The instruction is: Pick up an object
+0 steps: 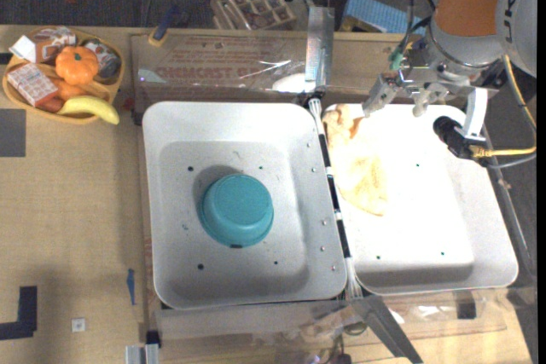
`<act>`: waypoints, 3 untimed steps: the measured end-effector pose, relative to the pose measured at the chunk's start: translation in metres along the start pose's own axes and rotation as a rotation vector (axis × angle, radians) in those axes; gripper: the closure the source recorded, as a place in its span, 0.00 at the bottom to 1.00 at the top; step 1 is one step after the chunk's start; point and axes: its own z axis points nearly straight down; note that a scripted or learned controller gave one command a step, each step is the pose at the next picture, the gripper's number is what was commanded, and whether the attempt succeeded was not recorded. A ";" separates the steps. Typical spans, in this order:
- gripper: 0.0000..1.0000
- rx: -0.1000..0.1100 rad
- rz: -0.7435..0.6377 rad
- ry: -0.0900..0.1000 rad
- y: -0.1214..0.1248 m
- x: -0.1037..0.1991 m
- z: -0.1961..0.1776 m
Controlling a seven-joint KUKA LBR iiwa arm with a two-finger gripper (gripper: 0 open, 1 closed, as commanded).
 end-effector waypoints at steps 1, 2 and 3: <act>0.00 0.004 -0.037 0.002 -0.030 -0.014 0.058; 0.00 -0.008 -0.037 0.001 -0.033 -0.034 0.143; 1.00 -0.012 -0.032 0.001 -0.031 -0.036 0.134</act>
